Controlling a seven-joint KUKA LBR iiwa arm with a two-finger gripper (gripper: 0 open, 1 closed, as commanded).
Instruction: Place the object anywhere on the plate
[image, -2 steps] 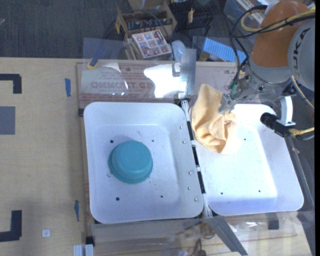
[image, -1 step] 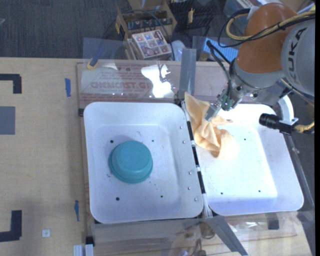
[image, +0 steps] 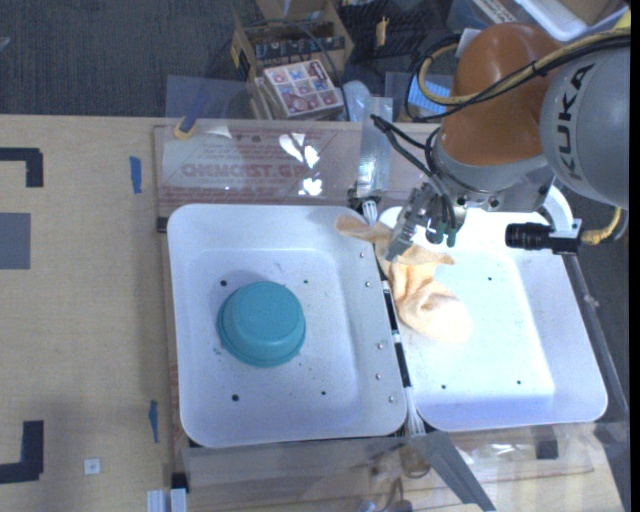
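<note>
1. The cloth (image: 428, 300) is pale yellow-orange and crumpled, lying at the right bin's (image: 540, 380) left edge, one corner draped over the rim.
2. The gripper (image: 425, 228) sits above it; whether it is spread or pressed together, I cannot tell.
3. The teal plate (image: 262, 322) sits in the left bin (image: 200, 250).
4. The arm (image: 590, 110) reads "KUKA".

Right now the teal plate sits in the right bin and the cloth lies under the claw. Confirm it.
Not quite. The camera view shows the teal plate in the left bin, not the right one. The rest holds: the cloth lies under the claw, draped along the right bin by the divider.
</note>
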